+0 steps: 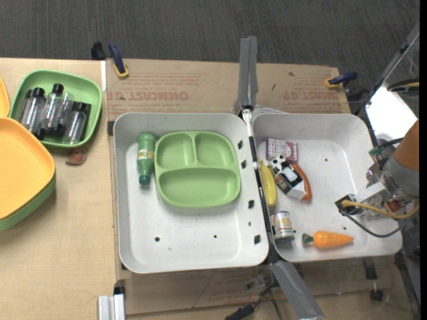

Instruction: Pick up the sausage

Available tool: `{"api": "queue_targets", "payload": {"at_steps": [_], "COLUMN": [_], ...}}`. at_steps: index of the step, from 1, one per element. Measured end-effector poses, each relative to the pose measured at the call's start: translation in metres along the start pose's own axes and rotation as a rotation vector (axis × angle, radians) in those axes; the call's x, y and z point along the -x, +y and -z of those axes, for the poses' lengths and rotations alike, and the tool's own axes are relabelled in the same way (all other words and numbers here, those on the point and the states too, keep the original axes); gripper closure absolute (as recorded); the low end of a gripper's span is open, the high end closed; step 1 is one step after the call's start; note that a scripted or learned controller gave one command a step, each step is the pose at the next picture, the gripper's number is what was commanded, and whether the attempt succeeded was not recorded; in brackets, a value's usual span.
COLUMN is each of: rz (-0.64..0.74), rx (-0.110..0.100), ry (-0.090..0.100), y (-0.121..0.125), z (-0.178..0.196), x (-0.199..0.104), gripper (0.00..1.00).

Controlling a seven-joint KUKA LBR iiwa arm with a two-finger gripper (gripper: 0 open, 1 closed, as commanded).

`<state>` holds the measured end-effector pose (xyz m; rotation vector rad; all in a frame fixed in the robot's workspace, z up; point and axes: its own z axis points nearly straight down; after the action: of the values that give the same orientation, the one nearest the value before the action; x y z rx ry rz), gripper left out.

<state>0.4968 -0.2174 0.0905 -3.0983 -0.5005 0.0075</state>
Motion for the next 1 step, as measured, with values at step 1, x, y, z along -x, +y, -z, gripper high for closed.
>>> {"api": "queue_targets", "payload": {"at_steps": [1], "rz": [0.185], "rx": [-0.004], "ry": [0.001], "y": [-0.0037], "z": [-0.0001], "x": [0.0203], "gripper": [1.00]}}
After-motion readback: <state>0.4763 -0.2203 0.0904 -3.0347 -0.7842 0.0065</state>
